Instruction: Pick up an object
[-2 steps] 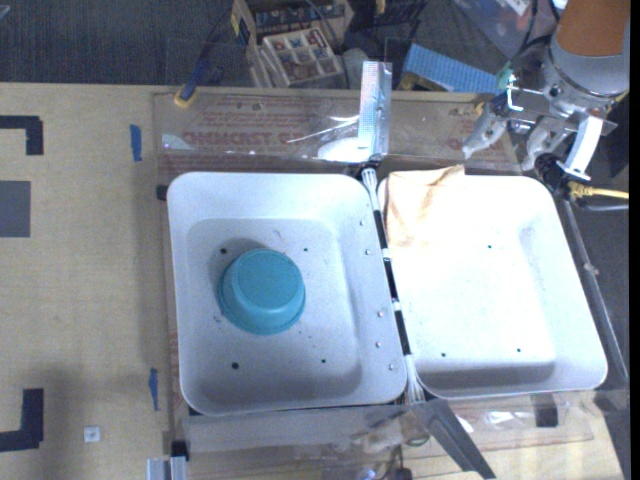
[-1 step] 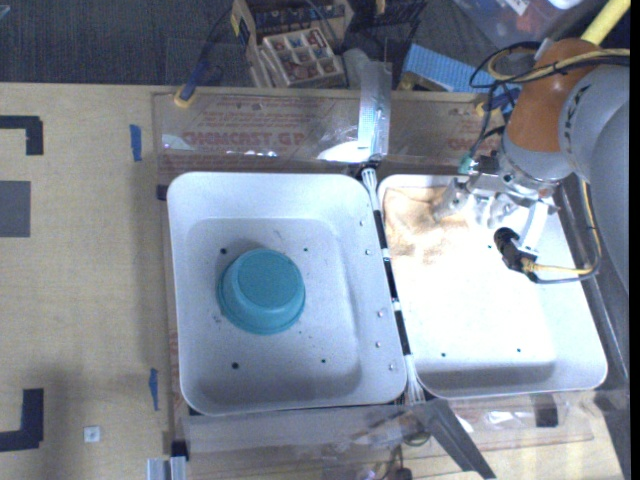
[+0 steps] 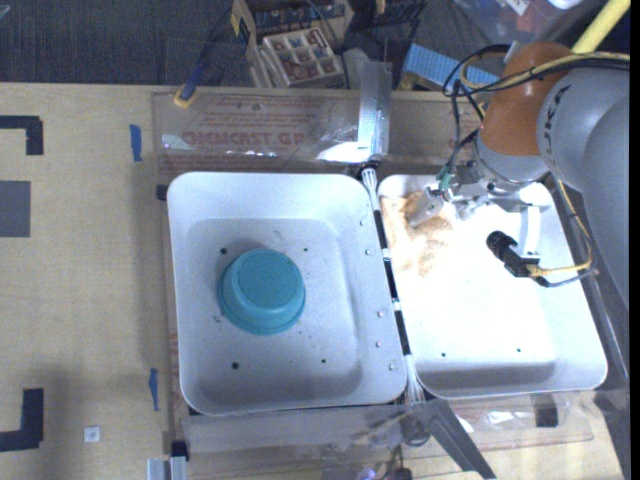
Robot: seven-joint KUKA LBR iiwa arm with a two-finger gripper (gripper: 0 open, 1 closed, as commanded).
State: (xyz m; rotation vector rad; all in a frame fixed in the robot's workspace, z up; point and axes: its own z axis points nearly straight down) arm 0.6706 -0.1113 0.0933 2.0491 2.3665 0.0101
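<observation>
Your bowl (image 3: pixel 262 290) sits well left of the gripper (image 3: pixel 432 202) and nearer the camera, in the left bin (image 3: pixel 200 200), resting mouth down on the bin's floor; being round, it has no long axis to speak of. The gripper hangs over the far left corner of the right bin (image 3: pixel 500 368). You cannot tell its state from here.

Arm (image 3: pixel 560 108) in frm right, gripper (image 3: pixel 440 196) low, tilted left

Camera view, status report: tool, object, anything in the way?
Tool low over right bin's far corner. Teal bowl upside down in left bin, untouched. Nothing blocking it.
</observation>
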